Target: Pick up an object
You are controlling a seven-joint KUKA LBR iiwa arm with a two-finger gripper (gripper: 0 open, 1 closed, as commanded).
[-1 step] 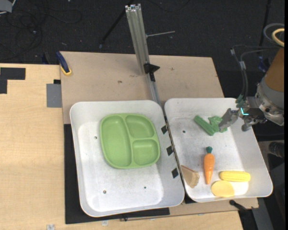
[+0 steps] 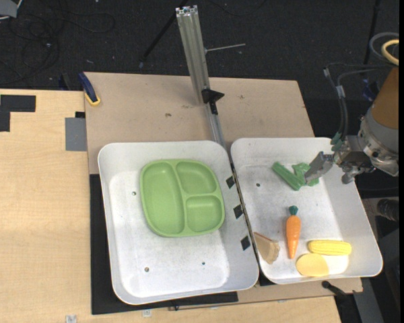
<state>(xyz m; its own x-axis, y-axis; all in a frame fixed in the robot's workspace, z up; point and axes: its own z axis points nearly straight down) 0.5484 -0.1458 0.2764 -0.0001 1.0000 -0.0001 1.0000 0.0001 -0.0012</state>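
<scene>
The right bin holds several toy foods. A green piece lies near its back. An orange carrot sits in the middle, a yellow corn cob and a yellow round piece at the front right, and a brown wedge at the front left. My gripper hangs over the bin's right side, just right of the green piece. It is open, and one finger reaches close to that piece. Nothing sits between the fingers.
A green divided plate lies in the left bin. A metal post stands behind the bins, near where they meet. Black clips join the bins along the shared edge.
</scene>
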